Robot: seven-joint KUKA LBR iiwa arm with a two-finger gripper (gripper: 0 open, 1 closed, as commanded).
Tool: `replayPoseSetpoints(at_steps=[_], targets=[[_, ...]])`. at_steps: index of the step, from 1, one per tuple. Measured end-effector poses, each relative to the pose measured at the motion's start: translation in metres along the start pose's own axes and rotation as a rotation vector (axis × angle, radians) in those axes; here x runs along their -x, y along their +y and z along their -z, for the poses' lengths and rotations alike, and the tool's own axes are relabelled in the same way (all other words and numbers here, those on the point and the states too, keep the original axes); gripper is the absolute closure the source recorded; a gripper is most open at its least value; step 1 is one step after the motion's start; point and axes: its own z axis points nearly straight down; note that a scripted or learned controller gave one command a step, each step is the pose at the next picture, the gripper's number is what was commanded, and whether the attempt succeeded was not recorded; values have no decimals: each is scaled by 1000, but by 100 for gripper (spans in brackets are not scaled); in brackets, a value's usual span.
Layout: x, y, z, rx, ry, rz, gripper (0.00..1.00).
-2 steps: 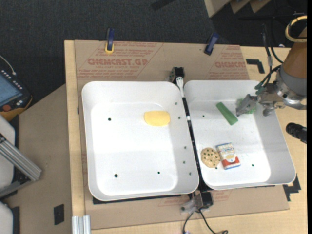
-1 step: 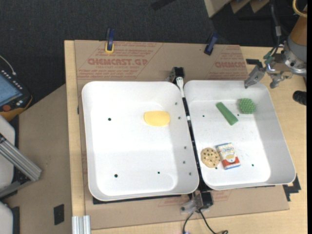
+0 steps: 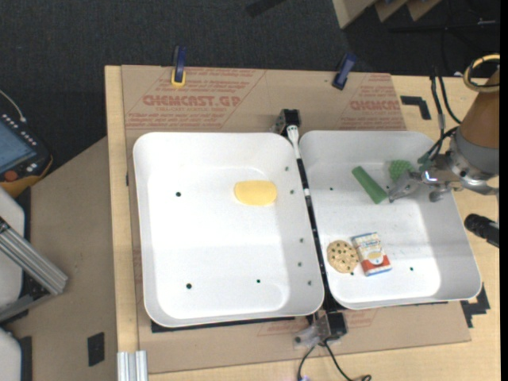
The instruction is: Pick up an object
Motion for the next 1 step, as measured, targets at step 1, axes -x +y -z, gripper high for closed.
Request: replayPoseSetpoints(at_steps=[1], targets=[[-20, 82, 143, 34, -11, 9, 0]])
